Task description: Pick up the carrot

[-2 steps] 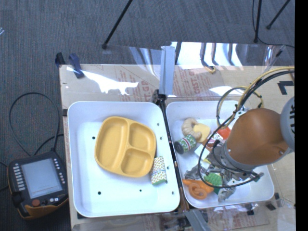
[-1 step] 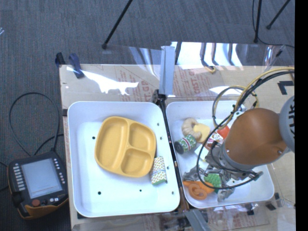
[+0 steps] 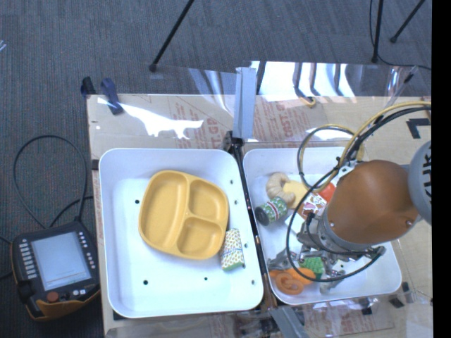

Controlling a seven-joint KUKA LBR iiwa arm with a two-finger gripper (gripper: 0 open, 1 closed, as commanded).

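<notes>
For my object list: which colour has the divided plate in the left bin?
Yellow; the divided plate shows in the camera view.

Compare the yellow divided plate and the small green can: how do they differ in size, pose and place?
The yellow divided plate is broad and flat, while the small green can is far smaller and round-bodied. The plate rests flat with its compartments facing up; the can lies on its side. The plate sits in the left bin, away from the arm; the can sits in the right bin, close to the arm's wrist. Both rest on a white bin floor.
</notes>
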